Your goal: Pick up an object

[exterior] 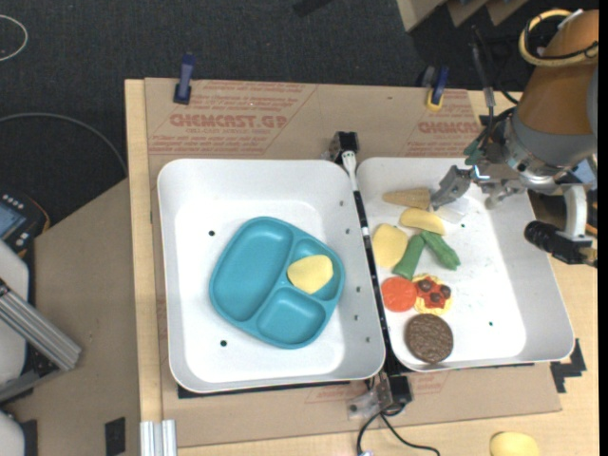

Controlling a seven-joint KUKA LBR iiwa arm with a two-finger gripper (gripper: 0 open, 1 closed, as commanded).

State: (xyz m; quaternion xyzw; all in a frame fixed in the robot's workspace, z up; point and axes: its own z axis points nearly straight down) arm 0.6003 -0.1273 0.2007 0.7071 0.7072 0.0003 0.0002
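Dark carpet surrounds a cardboard-covered tabletop [285, 103] printed "CHEMCAST", the following letters unclear. The left bin [190, 207] holds a teal plate [252, 283] with a yellow piece [310, 273] in one compartment. The right bin [513, 293] holds toy food: a tan wedge [407, 198], banana [423, 220], green pods [426, 250], tomato [399, 294], pizza [434, 293] and brown patty [429, 337]. The arm's upper part is cut off at the frame's edge. The fingers [448, 190] hang just beside the wedge; whether they are spread is unclear.

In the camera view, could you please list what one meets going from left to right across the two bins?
Blue divided plate → pale yellow piece on it → orange-red slice → brown round patty → end effector.
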